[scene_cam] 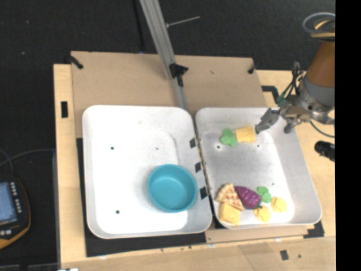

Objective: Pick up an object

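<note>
My gripper [276, 125] hangs over the right bin's [293, 168] far right corner, open, with nothing between its fingers. Its left finger [263, 123] points down toward a yellow block [246, 134] just left of it. A small green toy [228, 138] touches the block's left side. At the bin's front edge lies a cluster: a waffle-patterned piece [227, 194], a purple toy [247, 196], a yellow wedge [229, 213], a green piece [263, 194] and small yellow pieces [278, 205].
A blue bowl [171, 187] sits in the left bin [113, 134], near its front right. A grey metal pole [161, 38] slants up from between the bins' far ends. Cables hang beside the arm at the right.
</note>
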